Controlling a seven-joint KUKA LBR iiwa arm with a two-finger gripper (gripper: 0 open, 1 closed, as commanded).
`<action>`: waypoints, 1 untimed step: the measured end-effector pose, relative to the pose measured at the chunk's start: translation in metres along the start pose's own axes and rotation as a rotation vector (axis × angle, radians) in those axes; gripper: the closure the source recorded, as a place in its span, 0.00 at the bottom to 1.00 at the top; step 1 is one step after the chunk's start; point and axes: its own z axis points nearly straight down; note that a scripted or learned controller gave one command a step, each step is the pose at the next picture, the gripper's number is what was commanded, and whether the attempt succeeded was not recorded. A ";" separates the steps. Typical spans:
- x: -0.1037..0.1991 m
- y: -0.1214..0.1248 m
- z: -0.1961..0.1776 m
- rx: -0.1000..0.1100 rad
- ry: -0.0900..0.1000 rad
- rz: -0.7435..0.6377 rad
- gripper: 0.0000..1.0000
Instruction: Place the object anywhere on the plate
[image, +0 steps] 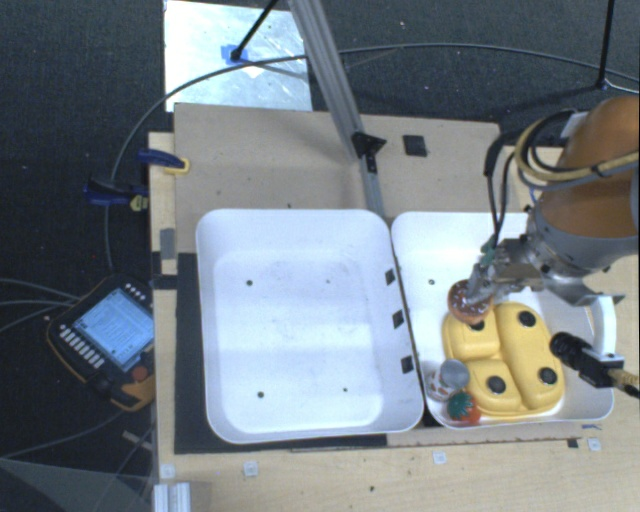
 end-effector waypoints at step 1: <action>0.055 0.001 0.017 0.000 0.000 0.001 1.00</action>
